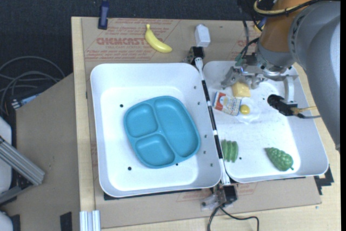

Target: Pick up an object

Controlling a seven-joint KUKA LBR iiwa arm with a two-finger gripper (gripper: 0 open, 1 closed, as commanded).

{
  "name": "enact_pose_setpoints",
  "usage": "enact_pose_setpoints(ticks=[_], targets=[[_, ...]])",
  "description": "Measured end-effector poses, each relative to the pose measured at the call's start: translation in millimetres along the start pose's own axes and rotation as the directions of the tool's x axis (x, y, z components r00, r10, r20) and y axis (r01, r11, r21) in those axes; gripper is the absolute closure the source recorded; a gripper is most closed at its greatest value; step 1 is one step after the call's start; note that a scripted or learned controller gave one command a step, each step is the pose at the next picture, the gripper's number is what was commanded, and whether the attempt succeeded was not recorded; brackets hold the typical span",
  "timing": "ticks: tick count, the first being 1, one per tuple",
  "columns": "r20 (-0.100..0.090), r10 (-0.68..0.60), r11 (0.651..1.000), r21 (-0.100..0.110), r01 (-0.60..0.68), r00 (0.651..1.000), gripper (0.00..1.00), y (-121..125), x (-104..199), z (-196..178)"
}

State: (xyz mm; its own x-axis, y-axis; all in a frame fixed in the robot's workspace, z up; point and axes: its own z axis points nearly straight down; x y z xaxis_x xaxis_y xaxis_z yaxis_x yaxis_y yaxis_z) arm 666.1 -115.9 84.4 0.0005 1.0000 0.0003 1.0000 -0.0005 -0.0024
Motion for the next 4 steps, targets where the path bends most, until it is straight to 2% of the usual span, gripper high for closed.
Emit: enact_pose_setpoints(ticks=[1, 2, 3, 4], targets=[[0.002, -0.002, 1.000, -0.011, 0.002, 1.000, 1.00, 3.3, 0.6, -14.5], [0.002, -0.002, 1.000, -0.006, 0.002, 1.000, 0.00, 1.8, 0.6, -12.1], [0.004, -0.003, 1.000, -0.010, 0.003, 1.000, 1.00, 2.6, 0.7, -22.7], [0.004, -0.003, 1.000, -0.009, 0.003, 1.000, 0.00, 2.4, 0.8, -22.4]])
